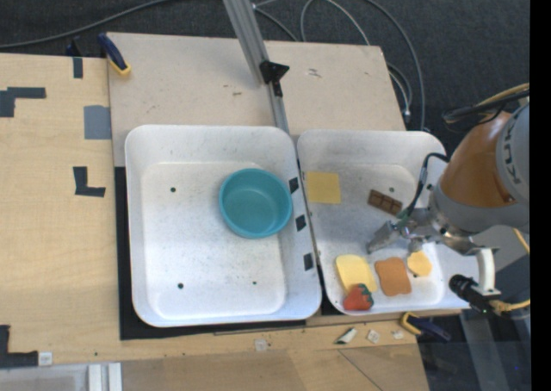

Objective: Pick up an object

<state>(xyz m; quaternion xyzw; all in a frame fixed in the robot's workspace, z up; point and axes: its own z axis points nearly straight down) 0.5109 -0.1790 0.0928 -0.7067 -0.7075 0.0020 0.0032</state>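
Over the tabletop, camera view:
Tabletop [52,234]: pale wood, with grey and dark tape marks at the left and a lighter board at the far side under the two bins.
Left bin [151,294]: shallow, white and speckled, lying left of centre.
Bowl [255,201]: teal and round, upright in the left bin, toward that bin's right wall.
Right bin [362,141]: white, touching the left bin along a shared edge fitted with small black clips.
Yellow square [324,187]: flat, at the far left of the right bin.
Brown bar [385,201]: small and dark, near the middle of the right bin, well apart from the yellow square.
Yellow block [353,270]: pale, at the near side of the right bin.
Red piece [358,298]: touching the near edge of the yellow block, against the bin's near wall.
Orange-brown slab [393,276]: just right of the yellow block.
Small yellow piece [419,264]: just right of the slab, beside the arm.
Arm [482,178]: grey with an orange band, reaching in from the right over the right bin.
Claw [385,238]: low inside the right bin, its metal fingers [380,238] pointing left, lying between the brown bar and the slab; whether they were apart or together could not be told, and nothing showed between them.
Pole [245,27]: grey, slanting from the far edge to the bins' junction.
Cables [362,10]: looping over the dark floor beyond.
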